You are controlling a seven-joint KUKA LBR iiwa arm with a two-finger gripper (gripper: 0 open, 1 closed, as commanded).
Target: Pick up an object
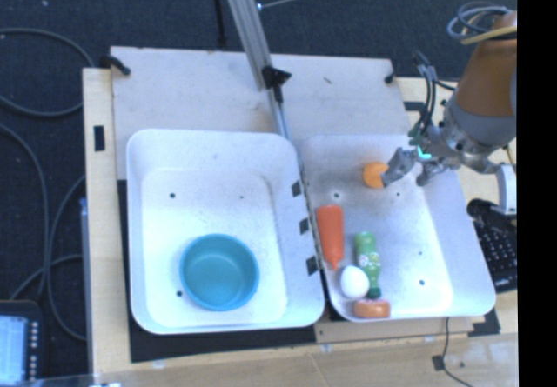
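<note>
In the right bin [435, 229] a small orange ball [374, 175] lies near the far edge. An orange carrot-like stick [330, 234] lies along the bin's left side. Beside it sits a green bottle [366, 256], with a white egg [353, 281] and a small orange-red piece [372, 309] at the near edge. My gripper [412, 166] hangs over the far right part of this bin, just right of the orange ball, with its two fingers spread and nothing between them.
The left bin [157, 168] holds a blue bowl [219, 271] near its front. A slanted metal pole [248, 16] rises behind the bins. A black keyboard [494, 242] lies off the bench's right edge.
</note>
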